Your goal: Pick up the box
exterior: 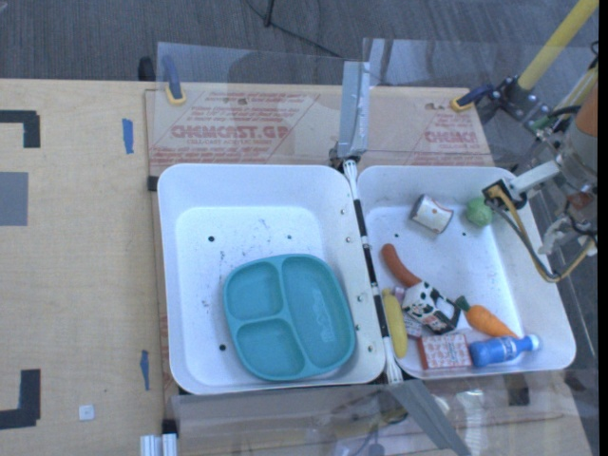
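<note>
My arm sits at the right edge, outside the right bin (560, 326); gripper state: can't tell. Box (444, 352), small and red-patterned, lies flat at the bin's near wall, between the corn cob (395, 323) and blue bottle (501, 351), touching the cow toy (427, 309). Step looks like pre-approach. Next: reach in and descend over the box, clear of the bottle.

The arm (584, 160) is cut off by the right edge, so its end effector's state cannot be told. The print on the small red-and-white box (444, 352) is too small to read. The black-and-white toy (427, 308) overlaps the carrot's (489, 322) leafy end.
</note>
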Available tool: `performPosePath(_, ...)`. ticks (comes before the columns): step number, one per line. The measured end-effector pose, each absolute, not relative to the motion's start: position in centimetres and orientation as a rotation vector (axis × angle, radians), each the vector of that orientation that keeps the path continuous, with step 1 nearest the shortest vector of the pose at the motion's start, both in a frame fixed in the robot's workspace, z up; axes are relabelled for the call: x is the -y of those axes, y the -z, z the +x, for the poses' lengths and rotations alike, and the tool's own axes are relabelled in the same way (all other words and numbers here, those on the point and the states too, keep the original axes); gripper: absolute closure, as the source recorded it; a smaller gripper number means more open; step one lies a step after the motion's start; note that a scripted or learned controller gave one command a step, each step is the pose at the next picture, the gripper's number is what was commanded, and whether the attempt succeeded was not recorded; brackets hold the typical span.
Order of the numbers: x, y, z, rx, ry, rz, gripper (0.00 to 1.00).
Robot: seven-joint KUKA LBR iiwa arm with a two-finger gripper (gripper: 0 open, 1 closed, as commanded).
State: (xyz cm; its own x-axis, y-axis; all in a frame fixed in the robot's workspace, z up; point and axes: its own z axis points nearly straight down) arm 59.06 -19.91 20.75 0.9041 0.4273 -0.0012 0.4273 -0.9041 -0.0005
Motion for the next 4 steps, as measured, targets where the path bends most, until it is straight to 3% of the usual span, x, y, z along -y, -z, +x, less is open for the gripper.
performPosePath(1,14.9,-8.6,62.2,0.351,0.002,-3.122,0.0)
performPosePath(2,15.9,-8.7,51.1,0.31,0.003,-3.125,0.0)
performPosePath(3,13.3,-12.5,52.2,0.526,-0.001,-3.096,0.0)
performPosePath(4,10.7,-8.8,59.5,0.634,0.006,-3.079,0.0)
